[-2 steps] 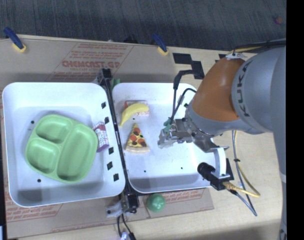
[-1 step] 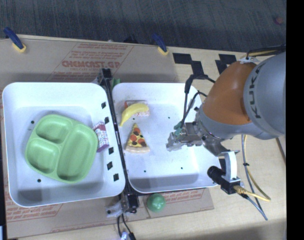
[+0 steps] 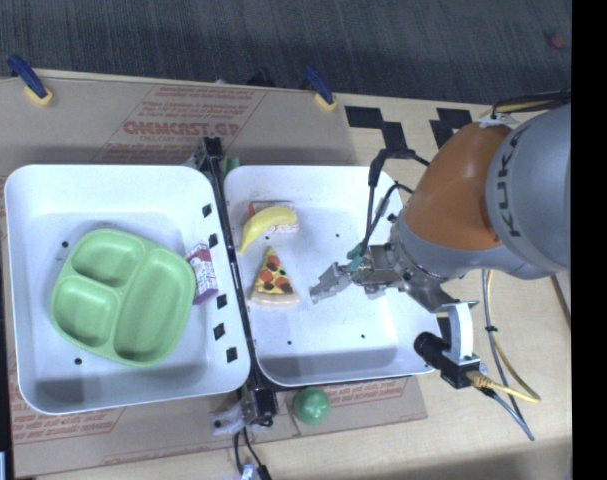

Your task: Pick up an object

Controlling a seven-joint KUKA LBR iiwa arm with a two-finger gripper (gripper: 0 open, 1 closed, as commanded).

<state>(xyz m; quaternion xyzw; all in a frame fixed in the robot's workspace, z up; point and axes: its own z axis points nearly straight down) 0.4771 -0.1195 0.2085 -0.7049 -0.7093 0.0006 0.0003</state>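
One jaws (image 3: 321,286) set over right bin (image 3: 383,353), beside pizza slice (image 3: 273,278); spread unclear.

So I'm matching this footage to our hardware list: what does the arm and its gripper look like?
The arm is a bulky rounded grey body with a broad orange band above the wrist and dark lettering on the grey shell. Thin black cables loop along its left side. The gripper is small, grey metal, with a teal spot behind it. A white bracket with a black fitting and a yellow cable hang below the wrist.
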